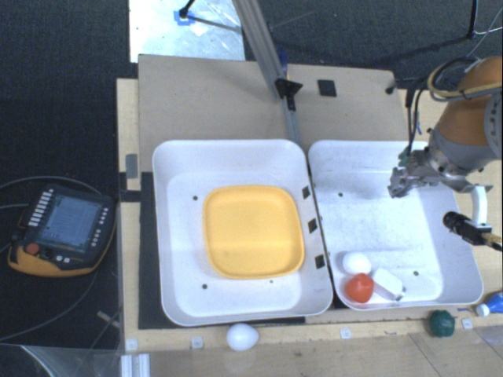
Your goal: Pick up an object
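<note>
The arm comes in from the right, and its pincer (pixel 399 184) hangs over the upper part of the right bin (pixel 369 218), above bare white floor; from this angle I cannot tell how it stands, and nothing shows in its grip. The things to pick from lie well apart from it, huddled in that bin's near corner: a white ball (pixel 356 262), a red ball (pixel 359 288) touching it just below, and a small white block (pixel 387 283) right beside the red one. The left bin (pixel 177 242) holds a yellow square plate (pixel 253 230), lying flat in its middle. Out on the tabletop (pixel 212 100), a white egg-shaped thing (pixel 242 337) rests by the left bin's near edge, and a dark green ball (pixel 441 323) sits past the right bin's near corner. A teach pendant (pixel 61 226) lies on the dark floor to the left.
</note>
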Controlling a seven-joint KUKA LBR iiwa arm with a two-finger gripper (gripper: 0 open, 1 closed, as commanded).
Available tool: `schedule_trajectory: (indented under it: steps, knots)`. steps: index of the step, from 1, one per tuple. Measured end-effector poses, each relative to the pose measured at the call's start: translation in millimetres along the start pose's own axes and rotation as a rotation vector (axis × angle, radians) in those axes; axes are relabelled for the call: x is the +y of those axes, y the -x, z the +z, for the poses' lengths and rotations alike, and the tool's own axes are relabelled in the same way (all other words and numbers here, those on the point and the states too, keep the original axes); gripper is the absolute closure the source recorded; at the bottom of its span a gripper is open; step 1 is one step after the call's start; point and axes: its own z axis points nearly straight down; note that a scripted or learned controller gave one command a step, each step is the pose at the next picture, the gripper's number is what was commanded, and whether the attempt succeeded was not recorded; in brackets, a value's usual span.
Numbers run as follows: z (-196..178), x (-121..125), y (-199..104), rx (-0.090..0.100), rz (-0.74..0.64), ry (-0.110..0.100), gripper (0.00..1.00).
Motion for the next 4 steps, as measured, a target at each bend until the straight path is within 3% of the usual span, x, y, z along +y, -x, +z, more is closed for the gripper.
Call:
schedule_trajectory:
  steps: [1,2,4]
  knots:
    - [-46.5,-6.5,-1.5,0.000,0.000,0.002,1.00]
    - [-61.3,-6.0,-1.4,0.000,0.000,-0.001,1.00]
    - [-67.7,-23.6,-96.1,0.001,-0.004,-0.003,1.00]
